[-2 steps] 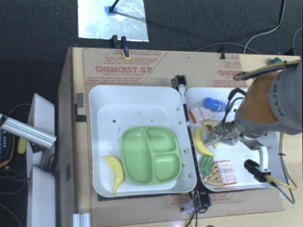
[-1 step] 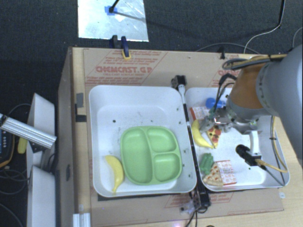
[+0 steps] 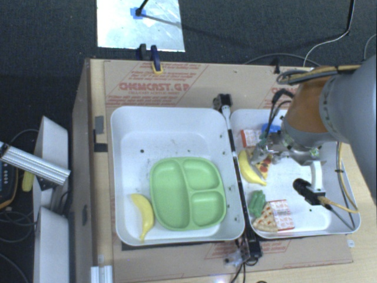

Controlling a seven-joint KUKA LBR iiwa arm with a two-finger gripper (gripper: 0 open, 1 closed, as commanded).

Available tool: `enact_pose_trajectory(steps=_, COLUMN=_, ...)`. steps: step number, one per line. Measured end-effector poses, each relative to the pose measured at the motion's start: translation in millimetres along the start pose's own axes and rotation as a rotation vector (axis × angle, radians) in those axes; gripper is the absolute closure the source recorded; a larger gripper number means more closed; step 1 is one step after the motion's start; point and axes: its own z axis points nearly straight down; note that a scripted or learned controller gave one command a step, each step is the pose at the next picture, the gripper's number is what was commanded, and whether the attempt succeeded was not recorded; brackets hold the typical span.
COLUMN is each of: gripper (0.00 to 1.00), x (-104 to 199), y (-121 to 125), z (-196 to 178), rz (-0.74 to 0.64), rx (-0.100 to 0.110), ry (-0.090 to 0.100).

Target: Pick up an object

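Two white bins (image 3: 177, 118) sit side by side on a brown bench.
Gripper (image 3: 263, 152) hangs just over a banana (image 3: 250, 168); its grip I cannot tell. It might bump the pizza slice (image 3: 263, 168) and slip.

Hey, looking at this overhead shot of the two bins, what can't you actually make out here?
- Gripper, camera view: too small and cluttered to tell if it holds anything.
- Item under the gripper: partly covered; reddish, identity unclear.
- Right bin: its far right corner is hidden by the arm.
- Printed box: label too small to read.
- Arm: cut off by the right edge.
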Motion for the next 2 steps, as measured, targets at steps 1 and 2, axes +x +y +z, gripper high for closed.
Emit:
enact_pose_trajectory(steps=1, gripper=1.00, x=69.4, y=-11.6, z=-90.0, rz=-0.002, rx=-0.001, ry=0.004)
enact_pose_trajectory(steps=2, gripper=0.00, x=68.3, y=-12.4, z=-89.0, rz=-0.001, rx=0.002, ry=0.003)
